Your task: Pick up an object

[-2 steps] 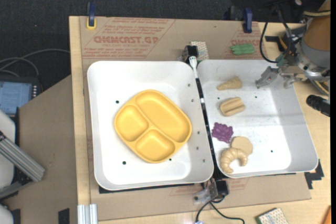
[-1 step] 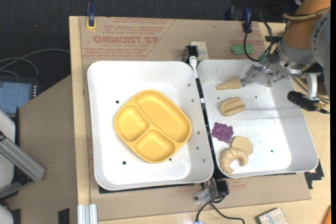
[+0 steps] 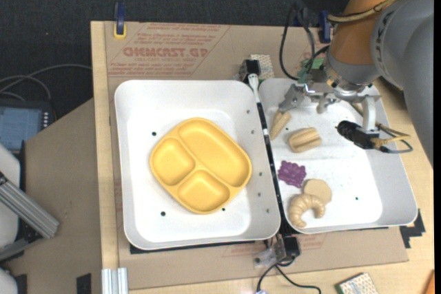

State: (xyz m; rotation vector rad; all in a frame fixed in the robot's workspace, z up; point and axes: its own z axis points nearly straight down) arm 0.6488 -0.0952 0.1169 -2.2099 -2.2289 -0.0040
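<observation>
In the right bin (image 3: 386,210) lie a tan bread roll (image 3: 304,139), a thin pale breadstick (image 3: 279,124) against the left wall, a purple bunch of grapes (image 3: 292,174), a round beige piece (image 3: 318,188) and a croissant (image 3: 308,208). My gripper (image 3: 305,101) hangs over the far part of this bin, just beyond the bread roll. It is open, its fingers spread apart with nothing between them. The breadstick lies just below the left fingertip (image 3: 288,102).
The left bin (image 3: 138,107) holds a yellow divided plate (image 3: 200,165). The arm's grey body and orange band (image 3: 362,17) come in over the right bin's far right corner. Cardboard (image 3: 172,51) lies under both bins.
</observation>
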